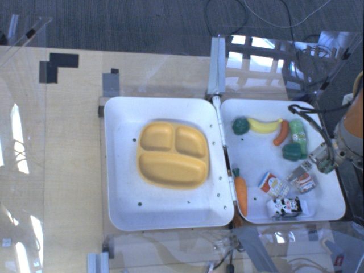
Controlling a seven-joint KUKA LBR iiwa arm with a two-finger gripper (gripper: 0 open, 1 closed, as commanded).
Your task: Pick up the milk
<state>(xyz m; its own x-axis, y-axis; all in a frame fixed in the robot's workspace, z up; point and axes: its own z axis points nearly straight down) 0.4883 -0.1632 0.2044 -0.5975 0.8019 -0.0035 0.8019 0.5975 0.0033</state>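
Note:
The milk [287,207] is a small white carton with black cow spots, lying on its side at the front of the right bin [335,209]. My gripper [300,173] reaches in from the right and hangs just above and behind the milk. It sits over a small red and white carton [306,183], between that carton and another red and white box [271,183]. Nothing shows as lifted from the bin floor.
The right bin also holds a banana [263,125], a dark green vegetable [240,125], a red sausage [281,133], a green bottle [297,132], a green pepper [293,151] and a carrot [241,194]. The left bin [122,152] holds a yellow divided tray [173,154].

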